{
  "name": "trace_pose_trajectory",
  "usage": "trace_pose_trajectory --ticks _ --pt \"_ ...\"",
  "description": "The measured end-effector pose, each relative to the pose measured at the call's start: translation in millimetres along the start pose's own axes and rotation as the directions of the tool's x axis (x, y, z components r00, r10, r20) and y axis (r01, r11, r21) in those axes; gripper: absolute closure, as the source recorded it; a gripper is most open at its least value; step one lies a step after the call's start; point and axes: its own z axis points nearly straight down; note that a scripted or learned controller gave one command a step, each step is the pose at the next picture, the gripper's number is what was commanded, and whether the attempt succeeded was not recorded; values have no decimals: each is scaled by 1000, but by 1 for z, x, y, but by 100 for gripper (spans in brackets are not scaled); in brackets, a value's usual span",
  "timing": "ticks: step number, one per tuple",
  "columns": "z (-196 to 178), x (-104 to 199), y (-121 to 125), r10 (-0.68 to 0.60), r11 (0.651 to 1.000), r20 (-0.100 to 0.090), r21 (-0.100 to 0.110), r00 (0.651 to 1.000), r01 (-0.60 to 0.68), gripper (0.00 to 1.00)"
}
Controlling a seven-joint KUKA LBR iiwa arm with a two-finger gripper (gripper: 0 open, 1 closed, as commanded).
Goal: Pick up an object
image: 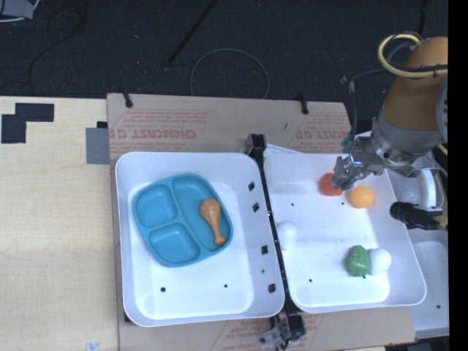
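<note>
In the right bin (322,291) my gripper (344,172) hangs low at the far side, right over a red round object (328,186) that is partly hidden under it. An orange ball (361,197) lies just to the right of the red one. Toward the near right corner sits a green lumpy object (357,260) touching a white ball (380,261). A pale white object (287,233) rests by the bin's left wall. The left bin holds a blue divided plate (164,218) with a tan chicken drumstick (213,219) in its right compartment.
A black divider (265,225) runs between the two bins. Both stand on a cardboard sheet (219,123) over a wooden bench. The grey arm with its orange band (417,86) comes in from the upper right, with a black fitting (413,214) beside the right bin.
</note>
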Motion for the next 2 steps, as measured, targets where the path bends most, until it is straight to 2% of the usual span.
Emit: trace_pose_trajectory --ticks 2 --pt "-10 104 -4 -1 1000 1 0 1000 1 100"
